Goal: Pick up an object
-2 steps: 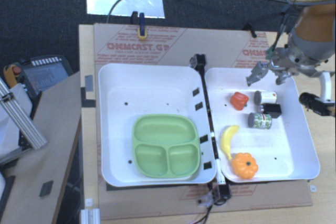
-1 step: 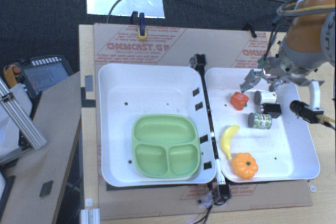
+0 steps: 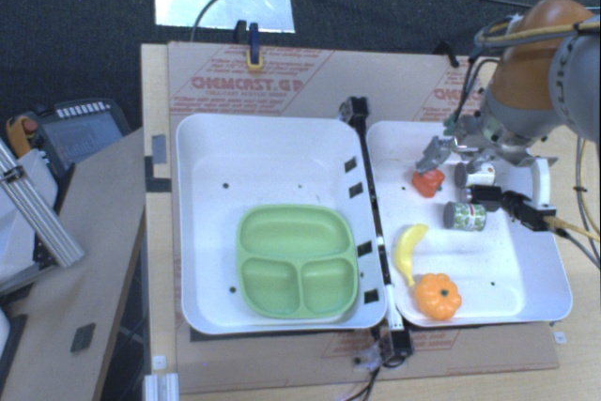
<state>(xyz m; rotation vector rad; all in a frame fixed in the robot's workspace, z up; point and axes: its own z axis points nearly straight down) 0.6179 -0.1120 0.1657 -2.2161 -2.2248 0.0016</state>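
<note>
A small orange plastic pumpkin (image 3: 438, 295) sits nearest, by the front edge of the right white bin (image 3: 535, 282), with a yellow banana (image 3: 408, 249) touching it just behind. Farther back lie a green-labelled can (image 3: 465, 216) and a red toy piece (image 3: 428, 183). The gripper (image 3: 449, 151) hangs over the red piece; whether its fingers are released or clenched I cannot tell. The left white bin (image 3: 216, 192) carries a green divided plate (image 3: 297, 260). Both bins rest on printed cardboard (image 3: 282, 80) on the table, over dark carpet (image 3: 75, 5).
</note>
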